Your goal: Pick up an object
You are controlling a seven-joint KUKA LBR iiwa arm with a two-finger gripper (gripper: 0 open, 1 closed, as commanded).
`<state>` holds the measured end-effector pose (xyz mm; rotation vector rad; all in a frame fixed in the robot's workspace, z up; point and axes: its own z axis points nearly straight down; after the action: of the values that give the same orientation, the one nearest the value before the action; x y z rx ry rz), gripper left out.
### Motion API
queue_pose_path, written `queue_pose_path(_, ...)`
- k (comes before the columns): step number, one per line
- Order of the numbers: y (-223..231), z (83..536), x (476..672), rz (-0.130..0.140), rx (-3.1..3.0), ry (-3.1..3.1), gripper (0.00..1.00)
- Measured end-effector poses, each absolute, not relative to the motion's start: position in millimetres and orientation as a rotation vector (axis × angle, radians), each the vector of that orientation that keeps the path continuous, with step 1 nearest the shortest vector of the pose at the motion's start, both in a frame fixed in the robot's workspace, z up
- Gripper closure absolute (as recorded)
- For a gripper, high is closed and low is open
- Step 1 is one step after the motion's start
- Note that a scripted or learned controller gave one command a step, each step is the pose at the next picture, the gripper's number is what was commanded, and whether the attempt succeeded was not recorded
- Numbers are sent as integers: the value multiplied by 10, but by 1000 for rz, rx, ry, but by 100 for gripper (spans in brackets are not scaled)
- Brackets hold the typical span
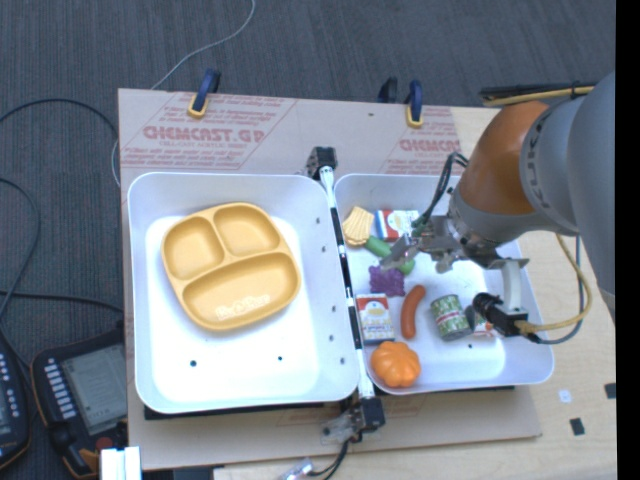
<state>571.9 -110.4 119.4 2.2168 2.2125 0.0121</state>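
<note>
Gripper [408, 251] approx. over purple grapes [386, 279], claw state hard to tell; better to descend straight, w/o nudging sausage [411, 311].

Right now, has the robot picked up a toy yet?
Not yet, as far as I can tell. The hand is low in the right white bin, near the purple toy grapes. The orange pumpkin, red sausage and green can lie untouched. Grabbing and lifting something is left.
</note>
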Motion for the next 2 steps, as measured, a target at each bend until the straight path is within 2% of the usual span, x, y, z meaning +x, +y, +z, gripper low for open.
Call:
queue_pose_path(1,-1037,881,5437,8,2216,2215,0)
queue_pose_path(2,-1037,989,5449,12,2215,2214,100)
